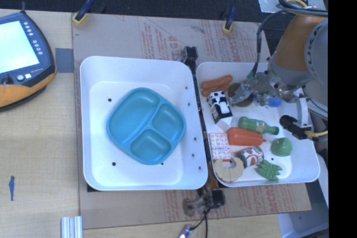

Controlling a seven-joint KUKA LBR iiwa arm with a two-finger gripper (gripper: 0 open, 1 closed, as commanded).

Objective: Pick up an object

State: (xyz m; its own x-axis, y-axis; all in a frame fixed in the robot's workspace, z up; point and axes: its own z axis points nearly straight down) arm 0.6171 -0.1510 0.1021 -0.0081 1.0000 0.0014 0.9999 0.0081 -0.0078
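Over the right bin (304, 175), claw (244, 95) partly hidden, grip impossible to tell.

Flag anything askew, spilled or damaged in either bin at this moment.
Nothing looks spilled or broken. The blue divided plate lies rotated, askew to the left bin's walls. The toy food, like the carrot, lies jumbled in the right bin.

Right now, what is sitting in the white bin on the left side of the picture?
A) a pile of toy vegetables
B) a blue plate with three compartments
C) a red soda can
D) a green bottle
B: the left bin holds a blue divided plate, while the toy food and the green bottle lie in the right bin.
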